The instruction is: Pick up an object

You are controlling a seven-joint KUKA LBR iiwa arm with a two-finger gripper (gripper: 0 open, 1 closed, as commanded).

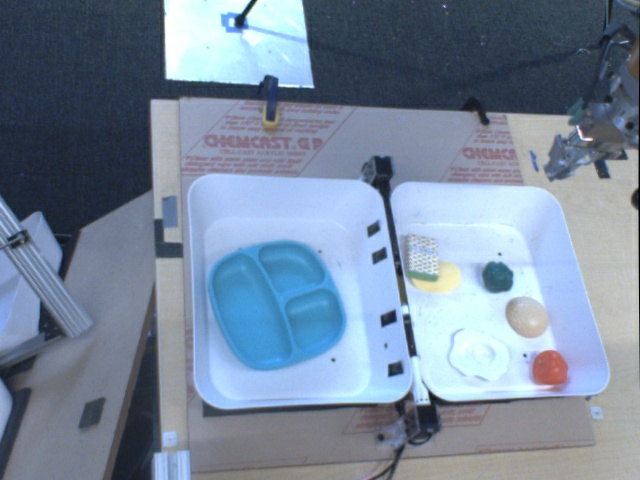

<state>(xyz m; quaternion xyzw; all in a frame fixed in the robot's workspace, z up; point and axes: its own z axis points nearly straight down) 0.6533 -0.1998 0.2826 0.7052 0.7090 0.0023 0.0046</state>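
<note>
The end effector (572, 154) hangs at the frame's right edge, partly cut off and blurred; I cannot tell its state. Below and left of it, the right bin (560, 230) holds a sponge (423, 257), green lump (497, 276), egg (526, 316), tomato (549, 368).
</note>
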